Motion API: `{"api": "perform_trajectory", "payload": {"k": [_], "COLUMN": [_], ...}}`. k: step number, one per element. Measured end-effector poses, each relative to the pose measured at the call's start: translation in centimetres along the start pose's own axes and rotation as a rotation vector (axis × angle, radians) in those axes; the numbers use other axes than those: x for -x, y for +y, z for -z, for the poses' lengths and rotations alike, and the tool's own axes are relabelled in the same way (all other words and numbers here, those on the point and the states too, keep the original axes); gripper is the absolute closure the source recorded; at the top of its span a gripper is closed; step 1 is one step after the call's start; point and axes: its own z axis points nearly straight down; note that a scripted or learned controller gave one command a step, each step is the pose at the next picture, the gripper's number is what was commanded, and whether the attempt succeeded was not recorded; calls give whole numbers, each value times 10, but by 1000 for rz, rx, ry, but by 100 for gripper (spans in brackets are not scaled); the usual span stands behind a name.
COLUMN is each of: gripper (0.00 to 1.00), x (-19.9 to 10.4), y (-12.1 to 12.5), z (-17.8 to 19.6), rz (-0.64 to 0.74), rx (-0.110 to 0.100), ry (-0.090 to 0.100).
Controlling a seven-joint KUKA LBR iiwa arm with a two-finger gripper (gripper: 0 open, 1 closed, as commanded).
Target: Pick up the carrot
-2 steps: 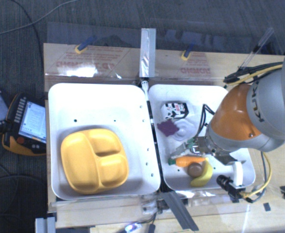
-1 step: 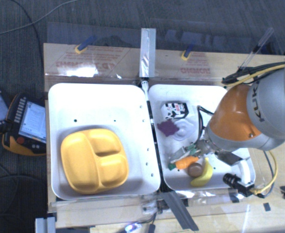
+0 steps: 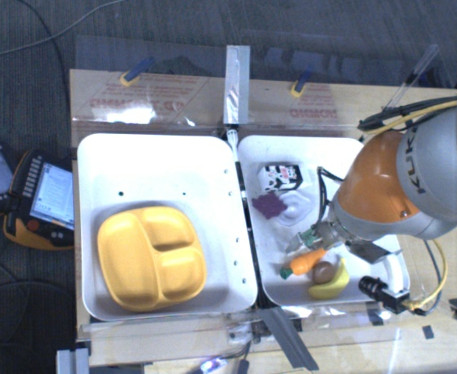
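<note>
I bring the end effector [image 3: 319,238] down right over the carrot [image 3: 306,262] in the right bin [image 3: 384,150], beside the banana [image 3: 331,284]. I cannot tell its state.

I see the grey arm's two-finger gripper [image 3: 319,238] low in the right shallow white bin [image 3: 253,209], right at the orange carrot with green top [image 3: 304,262]. A yellow banana [image 3: 331,284] touches a small brown round thing [image 3: 322,271] (can't identify it). The left shallow white bin [image 3: 135,154] holds a yellow divided plastic tray [image 3: 150,255]
</note>
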Motion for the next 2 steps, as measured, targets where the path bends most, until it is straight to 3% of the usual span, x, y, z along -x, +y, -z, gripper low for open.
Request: {"api": "perform_trajectory", "payload": {"k": [1,2], "gripper": [100,0], "x": [0,-1], "y": [1,1], "z": [7,7], "rz": [-1,-1], "rx": [-2,-2], "ry": [2,3]}}
